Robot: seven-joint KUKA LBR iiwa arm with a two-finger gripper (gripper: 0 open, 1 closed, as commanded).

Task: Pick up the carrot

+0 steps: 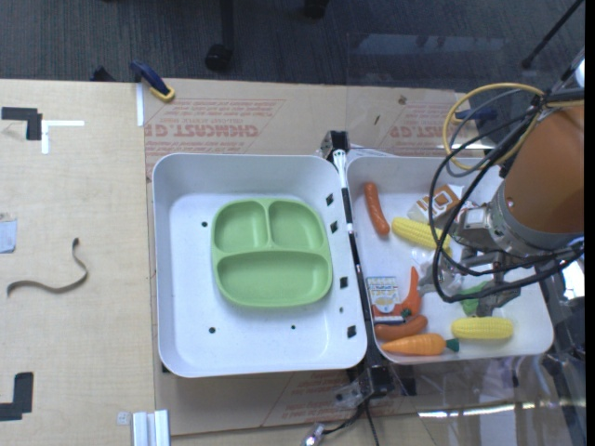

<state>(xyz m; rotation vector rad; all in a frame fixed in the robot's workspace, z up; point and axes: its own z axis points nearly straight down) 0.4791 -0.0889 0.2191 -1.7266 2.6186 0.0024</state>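
The carrot (415, 345) lies flat along the near wall of the right bin (530, 347), its green stub pointing right, untouched by the arm. Just behind it rest a hot dog (400, 324) and a small orange piece (412, 291) standing beside a little printed card (382, 291). To the carrot's right, near the same wall, lies a yellow corn cob (482, 327). Above the middle of this bin hangs the tool (457, 277), wrapped in black cables; whether it is released or clenched cannot be told, and nothing is seen gripped in it. Farther back sit a second corn cob (415, 231), a small boxed item (441, 201) and a long orange sausage (376, 209) close to the dividing wall. The left bin (177, 277) holds a green divided plate (272, 252). On the bench (74, 342) to the left lies a curled brown strip (51, 277).
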